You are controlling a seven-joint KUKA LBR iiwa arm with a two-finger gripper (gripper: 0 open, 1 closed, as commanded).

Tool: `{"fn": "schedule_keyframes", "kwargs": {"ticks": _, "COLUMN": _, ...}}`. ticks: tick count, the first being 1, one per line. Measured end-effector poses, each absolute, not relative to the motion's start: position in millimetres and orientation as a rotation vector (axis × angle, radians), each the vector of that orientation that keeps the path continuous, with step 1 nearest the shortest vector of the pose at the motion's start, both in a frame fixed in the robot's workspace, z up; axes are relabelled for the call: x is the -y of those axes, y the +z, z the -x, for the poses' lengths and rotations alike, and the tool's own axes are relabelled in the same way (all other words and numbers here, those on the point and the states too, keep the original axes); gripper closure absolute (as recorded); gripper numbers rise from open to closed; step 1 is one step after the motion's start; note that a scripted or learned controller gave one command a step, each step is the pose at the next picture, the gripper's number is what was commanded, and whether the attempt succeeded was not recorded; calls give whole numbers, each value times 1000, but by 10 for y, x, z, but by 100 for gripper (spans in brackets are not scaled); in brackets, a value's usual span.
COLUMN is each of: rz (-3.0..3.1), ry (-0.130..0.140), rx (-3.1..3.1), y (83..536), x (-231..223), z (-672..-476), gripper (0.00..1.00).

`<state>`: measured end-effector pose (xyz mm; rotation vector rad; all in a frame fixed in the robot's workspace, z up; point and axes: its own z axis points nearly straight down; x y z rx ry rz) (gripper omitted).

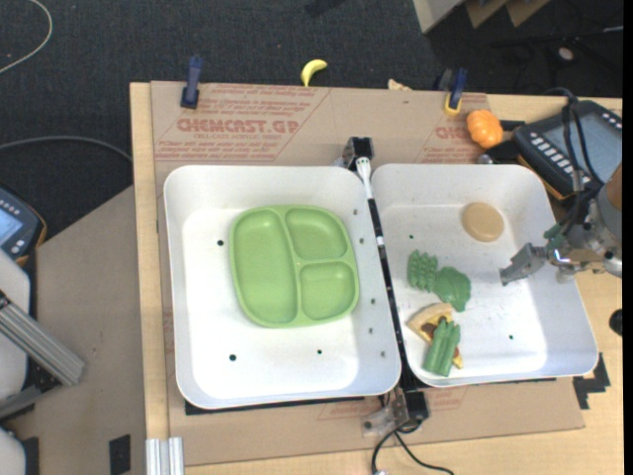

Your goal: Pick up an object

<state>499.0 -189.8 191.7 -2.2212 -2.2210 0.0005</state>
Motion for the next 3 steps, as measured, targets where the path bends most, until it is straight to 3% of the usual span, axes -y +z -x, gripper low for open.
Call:
{"fn": "schedule_keyframes", "kwargs": {"ticks": 1, "rz": 2216, "ry": 1, "rx": 2217, "y": 801, "x": 1528, "z": -4777, "gripper": 0}}
{"fn": "schedule_keyframes", "kwargs": {"ticks": 2, "rz": 2223, "ry": -1, "rx": 2219, "y": 849, "x": 2147, "z": -4800, "gripper": 0}}
{"fn": "schedule_keyframes", "kwargs": {"ticks": 3, "rz": 2208, "ry": -3, "rx": 2227, "y": 844, "x": 1093, "z": -4794, "gripper": 0}}
